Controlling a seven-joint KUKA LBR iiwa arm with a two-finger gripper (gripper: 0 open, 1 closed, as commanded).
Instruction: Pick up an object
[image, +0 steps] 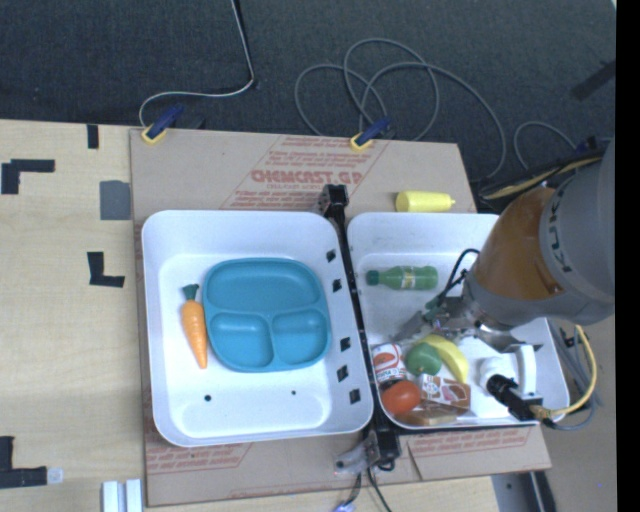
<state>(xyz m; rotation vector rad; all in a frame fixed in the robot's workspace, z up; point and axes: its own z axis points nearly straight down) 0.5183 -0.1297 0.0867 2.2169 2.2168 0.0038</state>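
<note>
Gripper (432, 318), its state hidden from me, hovers just beside the banana (447, 357), reaching; next, I judge, descend and close.

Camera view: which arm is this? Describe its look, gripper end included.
A thick grey arm with a broad orange band above the wrist and dark lettering on the grey shell. A thin black cable loops beside the wrist. The gripper end is metallic grey and slim, with a white block and black cylinder mounted beside it.
</note>
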